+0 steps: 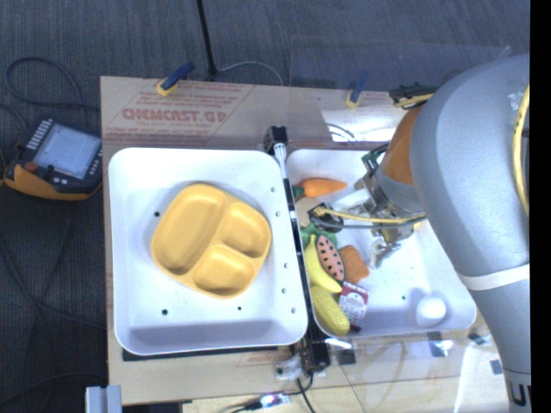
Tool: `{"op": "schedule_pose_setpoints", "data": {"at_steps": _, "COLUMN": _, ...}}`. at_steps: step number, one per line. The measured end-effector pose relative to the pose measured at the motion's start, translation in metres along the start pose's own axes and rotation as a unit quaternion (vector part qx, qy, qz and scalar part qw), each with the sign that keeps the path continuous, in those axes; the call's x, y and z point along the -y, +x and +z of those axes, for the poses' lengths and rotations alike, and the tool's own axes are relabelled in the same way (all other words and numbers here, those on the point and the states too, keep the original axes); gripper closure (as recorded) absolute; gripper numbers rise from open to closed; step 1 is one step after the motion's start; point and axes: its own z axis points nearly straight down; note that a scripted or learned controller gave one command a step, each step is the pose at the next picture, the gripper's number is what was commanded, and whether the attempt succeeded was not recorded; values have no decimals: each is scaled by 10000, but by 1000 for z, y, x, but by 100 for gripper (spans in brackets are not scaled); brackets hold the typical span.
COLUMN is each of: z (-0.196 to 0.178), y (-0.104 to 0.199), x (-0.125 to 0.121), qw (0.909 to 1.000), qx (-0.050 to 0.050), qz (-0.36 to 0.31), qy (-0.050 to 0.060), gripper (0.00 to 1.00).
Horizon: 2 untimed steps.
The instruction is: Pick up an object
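Toy foods lie along the left side of the right bin (405, 312): an orange carrot (324, 186) at the back, a watermelon slice (331, 257), a yellow banana (317, 271), an ear of corn (331, 310), an orange piece (355, 263) and a red-and-white packet (353, 298). A white round object (430, 306) sits at the bin's front right. My gripper (382, 246) hangs low over the middle of this bin, just right of the orange piece and the watermelon slice. The bulky grey arm (473, 162) hides the bin's right part.
The left bin (138, 317) holds a yellow divided plate (212, 238). A black post (277, 138) stands at the back between the bins. A handheld pendant (53, 159) and cables lie on the floor at left.
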Motion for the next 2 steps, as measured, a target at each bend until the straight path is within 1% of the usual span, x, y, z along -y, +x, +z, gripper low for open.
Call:
{"op": "schedule_pose_setpoints", "data": {"at_steps": 1, "z": -72, "y": 14, "x": -58, "qw": 9926, "qx": 37, "qz": -1216, "qy": 28, "gripper": 0}}
{"op": "schedule_pose_setpoints", "data": {"at_steps": 2, "z": 0, "y": -13, "x": -3, "qw": 9762, "qx": 7, "qz": -2169, "qy": -2, "gripper": 0}}
